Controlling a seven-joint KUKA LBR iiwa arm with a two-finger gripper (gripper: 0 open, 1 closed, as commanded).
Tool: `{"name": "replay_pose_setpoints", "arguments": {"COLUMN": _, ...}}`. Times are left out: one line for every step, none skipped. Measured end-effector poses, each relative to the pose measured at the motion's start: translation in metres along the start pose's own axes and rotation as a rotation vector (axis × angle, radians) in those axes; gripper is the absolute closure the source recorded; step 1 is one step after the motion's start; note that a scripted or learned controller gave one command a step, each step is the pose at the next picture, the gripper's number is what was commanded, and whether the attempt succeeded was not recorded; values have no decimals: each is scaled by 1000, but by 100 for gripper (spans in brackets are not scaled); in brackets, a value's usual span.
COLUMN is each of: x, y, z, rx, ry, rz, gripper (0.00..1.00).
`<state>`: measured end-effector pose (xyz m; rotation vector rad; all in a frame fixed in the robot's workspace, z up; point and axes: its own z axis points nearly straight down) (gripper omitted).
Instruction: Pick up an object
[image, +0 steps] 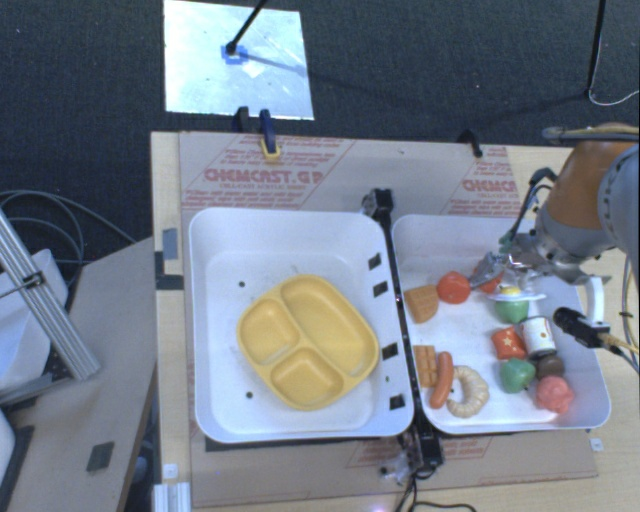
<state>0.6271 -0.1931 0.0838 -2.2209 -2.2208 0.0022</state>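
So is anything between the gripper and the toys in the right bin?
Nothing visible. The gripper hangs over the right bin, right beside the red tomato and the green-and-yellow toy, with no barrier between.

place: robotics lab | evidence: bench (300, 160) with two white bins (215, 300), aluminium framing (40, 300), loose cables (60, 215)
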Motion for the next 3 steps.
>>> {"name": "replay_pose_setpoints", "arguments": {"x": 1, "y": 3, "z": -13, "rx": -8, "ry": -2, "rz": -3, "gripper": 100}}
{"name": "replay_pose_setpoints", "arguments": {"x": 92, "y": -1, "z": -1, "rx": -4, "ry": 1, "rz": -12, "gripper": 100}}
{"name": "replay_pose_setpoints", "arguments": {"x": 143, "y": -66, "z": -105, "rx": -3, "ry": 1, "rz": -6, "gripper": 100}}
